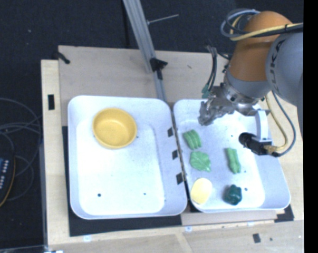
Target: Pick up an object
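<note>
Objects to pick from number five in the right white bin [269, 191], and you can count them off in the camera view. Nearest the bin divider lies a ridged light-green plastic piece [192, 139], and just below it a leafy green plastic piece [200, 161]. Below that again, at the bin's near-left corner, rests one pale yellow egg-shaped piece [201, 191]. To the right you have one long light-green pod-shaped piece [233, 160], and below it one dark green knobbly piece [233, 194]. All five lie apart from one another on the bin floor.

The left white bin [116, 194] carries a single item, one round yellow plastic bowl [114, 127], sitting upright toward its far-left part.

Your grey arm with the orange band [253, 51] reaches in from the right, and the claw [208, 116] hangs over the far-left part of the right bin, above the ridged piece and apart from it. You cannot tell from this slant how the claw is set, and nothing is seen in it. Both bins sit side by side on the pale worktop [95, 73].
</note>
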Robot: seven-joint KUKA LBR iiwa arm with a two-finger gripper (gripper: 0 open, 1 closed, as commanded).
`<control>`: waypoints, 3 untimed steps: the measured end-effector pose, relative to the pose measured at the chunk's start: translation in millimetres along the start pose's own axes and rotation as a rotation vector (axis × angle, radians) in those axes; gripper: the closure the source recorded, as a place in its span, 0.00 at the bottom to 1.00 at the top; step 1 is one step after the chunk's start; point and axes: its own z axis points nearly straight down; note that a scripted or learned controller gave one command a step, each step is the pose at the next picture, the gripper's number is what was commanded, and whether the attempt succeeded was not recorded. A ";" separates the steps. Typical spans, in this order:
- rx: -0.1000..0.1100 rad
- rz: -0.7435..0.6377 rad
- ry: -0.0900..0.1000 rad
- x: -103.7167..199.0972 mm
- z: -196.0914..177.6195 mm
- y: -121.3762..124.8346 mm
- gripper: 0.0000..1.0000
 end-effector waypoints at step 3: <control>-0.001 0.000 0.001 144.5 2.8 63.5 1.00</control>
